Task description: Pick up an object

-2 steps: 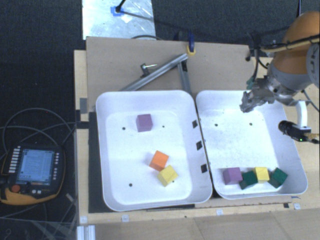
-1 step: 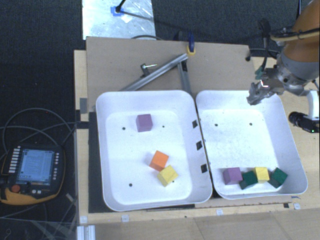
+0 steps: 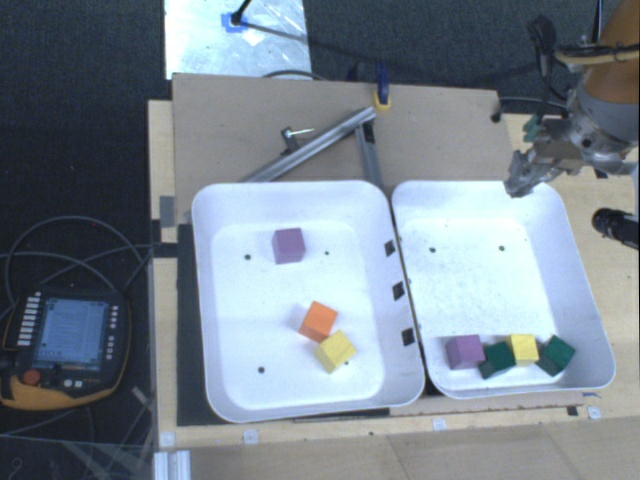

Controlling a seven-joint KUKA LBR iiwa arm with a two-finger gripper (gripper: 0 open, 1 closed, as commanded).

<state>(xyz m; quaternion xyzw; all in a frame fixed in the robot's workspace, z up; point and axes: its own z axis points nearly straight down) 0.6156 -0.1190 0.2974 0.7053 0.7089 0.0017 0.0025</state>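
Lying in the left bin (image 3: pixel 215 268): purple cube (image 3: pixel 288 245), orange cube (image 3: pixel 318 320) touching yellow cube (image 3: pixel 336 351). Right bin (image 3: pixel 570 258) front is being occupied by purple, green, yellow, green blocks (image 3: pixel 508 352). Gripper (image 3: pixel 520 180) is being held over its far rim, nothing gripped; whether open or closed cannot be told.

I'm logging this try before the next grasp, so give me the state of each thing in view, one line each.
Gripper: over right bin's far corner, holding nothing seen.
Left bin: holds three blocks.
Purple block: alone, flat.
Orange block: touching yellow block.
Right bin: holds four blocks in a row at near wall.
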